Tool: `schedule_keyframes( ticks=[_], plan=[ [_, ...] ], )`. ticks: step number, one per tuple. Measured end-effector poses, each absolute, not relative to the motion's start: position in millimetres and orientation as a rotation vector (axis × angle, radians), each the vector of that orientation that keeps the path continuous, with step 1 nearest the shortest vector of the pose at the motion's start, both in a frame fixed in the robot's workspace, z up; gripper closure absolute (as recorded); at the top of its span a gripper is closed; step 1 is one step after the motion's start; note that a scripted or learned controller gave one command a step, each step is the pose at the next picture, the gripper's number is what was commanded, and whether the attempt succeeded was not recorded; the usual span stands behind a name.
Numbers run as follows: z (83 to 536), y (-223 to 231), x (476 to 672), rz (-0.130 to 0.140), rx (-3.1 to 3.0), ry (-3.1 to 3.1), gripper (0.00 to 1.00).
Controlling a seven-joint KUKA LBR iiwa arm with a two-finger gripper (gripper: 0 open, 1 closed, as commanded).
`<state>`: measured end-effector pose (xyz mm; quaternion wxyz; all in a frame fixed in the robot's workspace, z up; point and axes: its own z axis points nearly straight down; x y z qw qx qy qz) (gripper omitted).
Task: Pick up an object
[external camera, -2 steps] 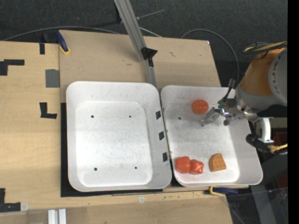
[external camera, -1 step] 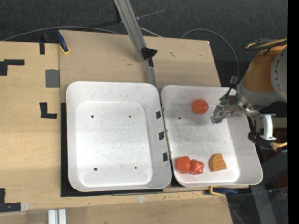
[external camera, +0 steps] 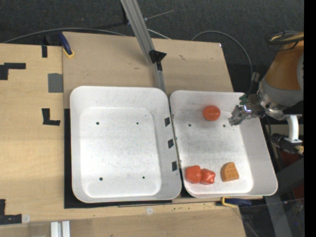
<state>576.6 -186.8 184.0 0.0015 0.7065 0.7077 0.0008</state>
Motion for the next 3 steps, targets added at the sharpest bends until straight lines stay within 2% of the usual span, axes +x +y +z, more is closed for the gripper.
schedule_keyframes(
  ticks=[1, 2, 3],
  plan=[
    [234, -186, 577.8, 0.003, 2.217, 2.220, 1.00],
    [223, -129, 587.9, 0.000, 2.216, 2.230, 1.00],
    [234, -73, 598.1, 0.002, 2.214, 2.231, 1.00]
  ],
)
